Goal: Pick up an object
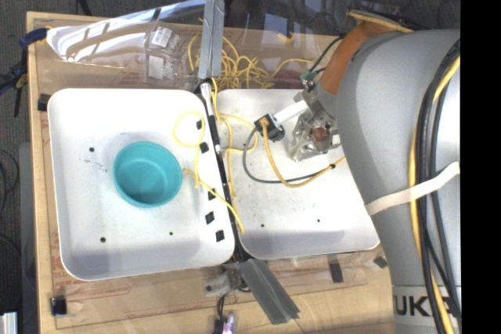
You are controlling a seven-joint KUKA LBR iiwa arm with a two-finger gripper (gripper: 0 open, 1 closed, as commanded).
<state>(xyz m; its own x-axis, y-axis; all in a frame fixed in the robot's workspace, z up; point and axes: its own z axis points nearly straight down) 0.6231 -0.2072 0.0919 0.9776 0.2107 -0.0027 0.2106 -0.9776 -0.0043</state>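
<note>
Teal bowl, white bins

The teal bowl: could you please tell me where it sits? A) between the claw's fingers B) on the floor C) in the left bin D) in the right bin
C: the teal bowl rests on the floor of the left bin, away from the claw over the right bin.

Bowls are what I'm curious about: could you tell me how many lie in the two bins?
1. A teal bowl sits upright in the left bin. Part of the right bin lies hidden under the arm, so another could be there.
</note>
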